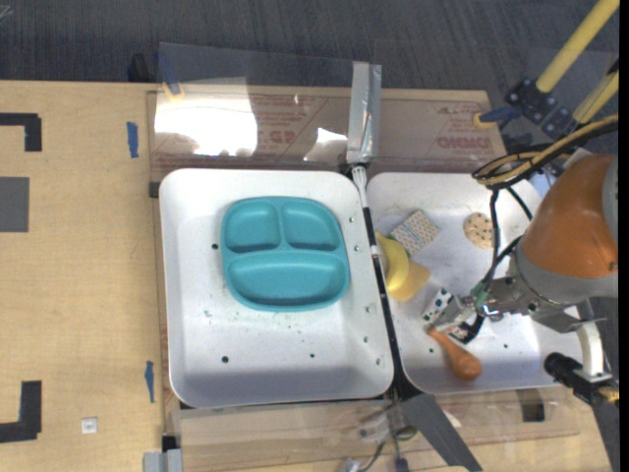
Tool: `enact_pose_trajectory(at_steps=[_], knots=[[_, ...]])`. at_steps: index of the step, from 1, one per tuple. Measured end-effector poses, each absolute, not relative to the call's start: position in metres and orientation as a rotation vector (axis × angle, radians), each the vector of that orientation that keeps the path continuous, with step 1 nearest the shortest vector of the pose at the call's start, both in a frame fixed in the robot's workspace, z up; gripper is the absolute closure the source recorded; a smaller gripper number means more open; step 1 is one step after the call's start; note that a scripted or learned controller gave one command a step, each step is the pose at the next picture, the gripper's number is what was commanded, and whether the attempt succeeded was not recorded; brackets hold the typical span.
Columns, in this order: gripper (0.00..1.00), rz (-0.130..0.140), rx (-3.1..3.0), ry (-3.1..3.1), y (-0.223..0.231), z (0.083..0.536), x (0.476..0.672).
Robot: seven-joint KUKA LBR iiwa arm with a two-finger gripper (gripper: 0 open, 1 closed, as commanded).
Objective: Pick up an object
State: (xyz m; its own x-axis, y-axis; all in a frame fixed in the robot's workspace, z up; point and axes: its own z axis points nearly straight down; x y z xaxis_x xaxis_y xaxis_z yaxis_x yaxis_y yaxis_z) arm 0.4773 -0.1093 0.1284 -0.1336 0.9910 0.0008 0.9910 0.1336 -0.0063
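camera view: claw (pixel 460 321) low in right bin (pixel 511 367), just above orange object (pixel 460 356).

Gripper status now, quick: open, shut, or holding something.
Gripper: cannot be told. It sits low in the right bin, beside the orange carrot-like toy; no object is visibly held.

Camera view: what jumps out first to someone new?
The teal divided tray sits in the middle of the left bin, the biggest block of colour. In the right bin a small clutter gathers: a yellow object by the divider, a patterned square, a round speckled disc and an orange-brown piece. The arm's orange band hangs over that bin, with the hand low among the items.
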Motion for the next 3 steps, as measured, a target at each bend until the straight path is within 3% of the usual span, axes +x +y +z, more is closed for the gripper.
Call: enact_pose_trajectory(at_steps=[1,2,3], knots=[[0.00,-0.014,-2.052,-2.386,-0.124,0.090,0.483],[1.00,-0.011,-2.058,-2.389,-0.125,0.100,0.484],[1.00,-0.008,-2.308,-2.137,-0.076,0.213,0.528]])
